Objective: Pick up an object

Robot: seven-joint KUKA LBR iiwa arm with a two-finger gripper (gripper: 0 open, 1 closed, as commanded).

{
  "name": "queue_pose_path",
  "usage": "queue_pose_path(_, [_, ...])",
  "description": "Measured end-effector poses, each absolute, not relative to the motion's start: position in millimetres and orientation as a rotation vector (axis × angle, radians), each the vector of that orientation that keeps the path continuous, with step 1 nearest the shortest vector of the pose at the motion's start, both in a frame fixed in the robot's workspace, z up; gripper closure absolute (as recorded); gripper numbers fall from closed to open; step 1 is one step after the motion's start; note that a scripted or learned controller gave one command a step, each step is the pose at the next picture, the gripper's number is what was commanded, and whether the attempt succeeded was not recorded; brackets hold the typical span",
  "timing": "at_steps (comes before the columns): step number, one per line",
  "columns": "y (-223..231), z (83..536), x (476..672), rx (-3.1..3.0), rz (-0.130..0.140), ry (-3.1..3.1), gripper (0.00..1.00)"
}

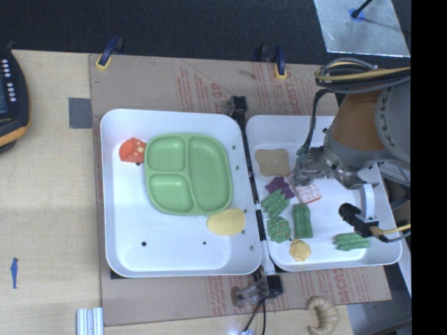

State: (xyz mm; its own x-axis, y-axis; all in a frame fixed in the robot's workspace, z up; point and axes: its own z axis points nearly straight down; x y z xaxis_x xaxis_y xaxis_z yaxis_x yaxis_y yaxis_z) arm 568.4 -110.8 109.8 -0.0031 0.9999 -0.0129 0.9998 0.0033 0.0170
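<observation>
My gripper reaches down into the right bin, near its middle. A small pink and white piece lies just below it, and a purple piece just to its left. Further left in the bin is a tan bread slice. Three green toy vegetables lie in front of the gripper. A yellow piece and another green piece rest near the bin's front edge.
The left bin holds a green divided plate, a red piece at its back left and a yellow lemon-like piece. A black cable clip hangs off the arm over the right bin. A handheld controller lies at far left.
</observation>
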Motion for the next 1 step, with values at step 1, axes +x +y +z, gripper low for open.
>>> queue_pose_path(1, [-110.4, 108.8, 567.9, 2.202, 0.003, 2.212, 0.0])
